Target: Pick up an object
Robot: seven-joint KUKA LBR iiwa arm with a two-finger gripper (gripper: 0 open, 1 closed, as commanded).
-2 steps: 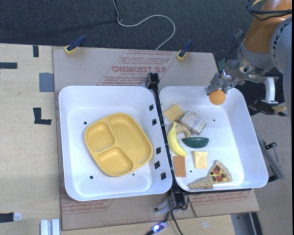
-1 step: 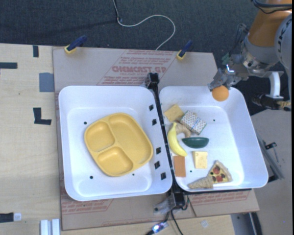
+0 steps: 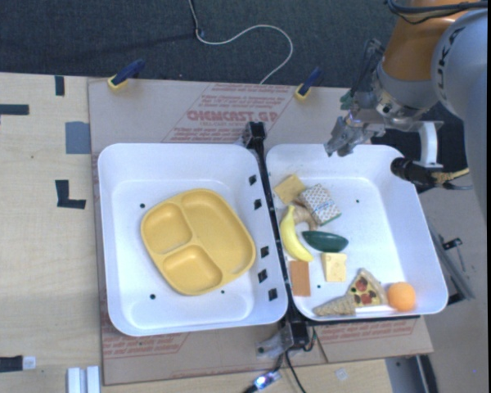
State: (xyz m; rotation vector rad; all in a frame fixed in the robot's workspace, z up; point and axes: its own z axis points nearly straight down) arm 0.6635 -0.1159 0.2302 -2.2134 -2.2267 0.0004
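Observation:
The right bin holds several toy foods: a banana, a dark green piece, a patterned cracker, a tan wedge, a yellow cheese square, an orange slab, a pizza slice and an orange ball. My gripper hangs above the bin's far rim, up and right of the food pile. It holds nothing that I can see.
The left bin holds a yellow divided plate. A black divider runs between the bins. A white cable loops behind them. Blue and yellow clamps pin the cardboard base.

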